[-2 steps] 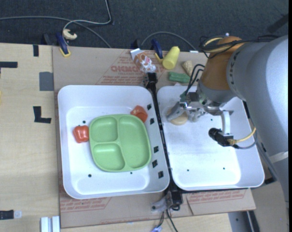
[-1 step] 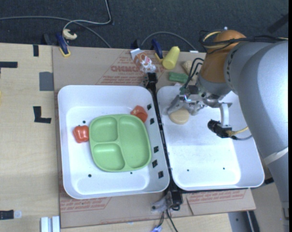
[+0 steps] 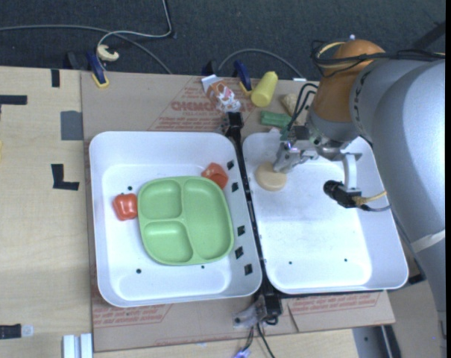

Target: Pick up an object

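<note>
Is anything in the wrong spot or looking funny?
Yes. A yellow piece and a green piece lie on the bench behind the right bin, outside both bins, beside a snack packet.

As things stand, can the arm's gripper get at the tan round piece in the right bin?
Probably yes. The gripper sits right above the tan round piece near the right bin's upper left corner, with nothing lying between them; the bin's dividing wall close by may crowd the approach.

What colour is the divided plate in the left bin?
Light green. The divided plate shows best in the camera view, lying in the left bin.
</note>
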You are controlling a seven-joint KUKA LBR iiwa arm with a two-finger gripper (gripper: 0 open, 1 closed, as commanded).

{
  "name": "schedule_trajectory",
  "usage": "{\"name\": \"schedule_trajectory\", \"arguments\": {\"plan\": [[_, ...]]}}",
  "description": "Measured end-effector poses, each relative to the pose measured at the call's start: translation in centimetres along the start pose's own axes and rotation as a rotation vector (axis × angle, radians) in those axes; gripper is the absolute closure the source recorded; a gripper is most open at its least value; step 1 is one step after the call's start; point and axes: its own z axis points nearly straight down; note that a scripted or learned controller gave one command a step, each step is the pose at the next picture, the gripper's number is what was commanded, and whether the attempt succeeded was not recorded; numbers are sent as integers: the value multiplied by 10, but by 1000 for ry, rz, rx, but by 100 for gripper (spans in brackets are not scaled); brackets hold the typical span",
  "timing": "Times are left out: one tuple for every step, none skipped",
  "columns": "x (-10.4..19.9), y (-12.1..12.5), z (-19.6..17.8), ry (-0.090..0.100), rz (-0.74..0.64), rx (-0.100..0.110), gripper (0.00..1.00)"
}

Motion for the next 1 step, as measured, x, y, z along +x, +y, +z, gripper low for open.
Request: {"name": "schedule_trajectory", "arguments": {"plan": [[0, -2, 3, 1, 0, 6, 0]]}}
